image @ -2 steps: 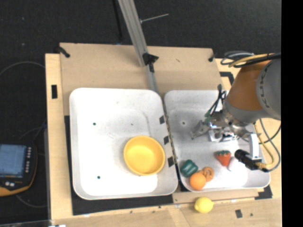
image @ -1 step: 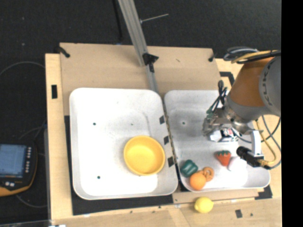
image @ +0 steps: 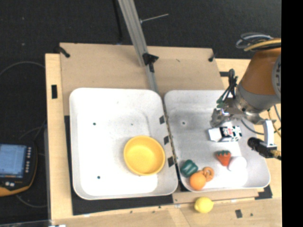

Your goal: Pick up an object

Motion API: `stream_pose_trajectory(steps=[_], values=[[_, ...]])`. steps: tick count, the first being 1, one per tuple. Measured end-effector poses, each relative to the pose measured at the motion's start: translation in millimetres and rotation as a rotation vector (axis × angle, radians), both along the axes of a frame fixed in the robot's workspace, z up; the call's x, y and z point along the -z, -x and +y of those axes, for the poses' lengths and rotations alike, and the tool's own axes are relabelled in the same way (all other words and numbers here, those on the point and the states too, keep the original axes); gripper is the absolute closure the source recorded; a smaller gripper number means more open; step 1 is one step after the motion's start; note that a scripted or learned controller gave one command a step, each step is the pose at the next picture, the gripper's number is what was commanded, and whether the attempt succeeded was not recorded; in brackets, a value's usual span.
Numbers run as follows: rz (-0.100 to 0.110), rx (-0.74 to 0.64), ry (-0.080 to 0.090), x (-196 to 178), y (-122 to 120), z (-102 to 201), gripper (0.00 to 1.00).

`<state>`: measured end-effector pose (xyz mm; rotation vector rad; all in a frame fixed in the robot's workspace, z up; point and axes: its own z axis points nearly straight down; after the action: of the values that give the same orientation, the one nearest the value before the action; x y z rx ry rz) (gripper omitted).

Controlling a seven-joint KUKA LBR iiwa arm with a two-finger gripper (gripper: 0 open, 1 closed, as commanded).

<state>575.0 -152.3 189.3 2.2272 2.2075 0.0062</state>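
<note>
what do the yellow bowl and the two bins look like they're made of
Yellow bowl: probably plastic, a smooth, even colour with a soft sheen. Left bin and right bin: white moulded trays with rounded corners, likely plastic, matte and lightly scuffed grey; the view can't settle it for certain.

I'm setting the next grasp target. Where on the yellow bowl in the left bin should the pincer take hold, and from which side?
Probably the rim. The yellow bowl sits upright and open in the left bin, too wide to span, so one finger inside and one outside suits it. Come straight down on its left edge: the right edge lies close to the bin's wall.
</note>
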Motion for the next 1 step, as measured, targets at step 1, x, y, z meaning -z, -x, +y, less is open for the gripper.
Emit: stream_pose_trajectory(steps=[1], values=[[0.002,-0.006,-0.001,-23.8,-1.3,-0.8,1.0]])
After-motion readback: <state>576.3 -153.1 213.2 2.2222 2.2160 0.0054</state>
